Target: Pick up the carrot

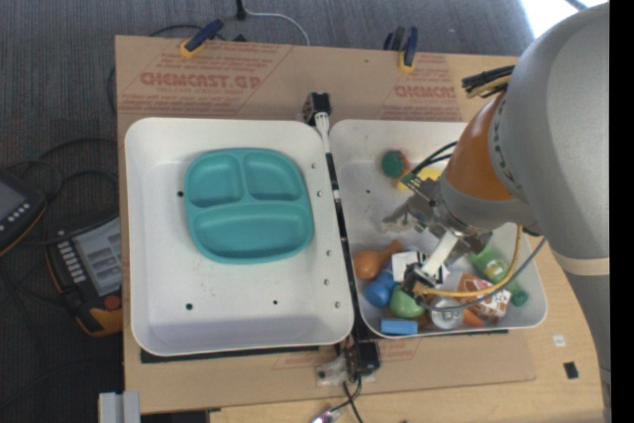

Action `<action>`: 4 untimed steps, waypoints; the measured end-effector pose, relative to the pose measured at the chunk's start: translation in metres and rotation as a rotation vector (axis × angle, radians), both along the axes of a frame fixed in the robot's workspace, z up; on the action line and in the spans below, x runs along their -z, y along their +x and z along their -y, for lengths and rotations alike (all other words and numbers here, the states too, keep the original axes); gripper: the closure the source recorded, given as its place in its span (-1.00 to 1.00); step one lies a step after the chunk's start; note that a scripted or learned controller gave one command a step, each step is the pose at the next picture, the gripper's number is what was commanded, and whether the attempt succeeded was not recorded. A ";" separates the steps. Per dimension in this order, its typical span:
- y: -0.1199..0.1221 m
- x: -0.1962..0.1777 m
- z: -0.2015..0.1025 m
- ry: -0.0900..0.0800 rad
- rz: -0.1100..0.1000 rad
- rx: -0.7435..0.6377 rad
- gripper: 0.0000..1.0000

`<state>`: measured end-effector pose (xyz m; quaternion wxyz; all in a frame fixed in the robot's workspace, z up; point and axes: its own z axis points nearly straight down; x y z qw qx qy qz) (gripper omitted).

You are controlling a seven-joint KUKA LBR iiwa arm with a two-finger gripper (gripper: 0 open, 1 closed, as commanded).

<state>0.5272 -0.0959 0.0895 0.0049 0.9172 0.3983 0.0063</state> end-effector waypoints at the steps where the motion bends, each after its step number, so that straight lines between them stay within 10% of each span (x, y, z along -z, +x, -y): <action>1: 0.024 0.001 0.009 0.010 -0.013 0.370 -1.00; 3: 0.052 -0.095 -0.024 0.007 -0.016 0.617 -1.00; 4: 0.098 -0.037 -0.001 0.006 -0.018 0.486 -1.00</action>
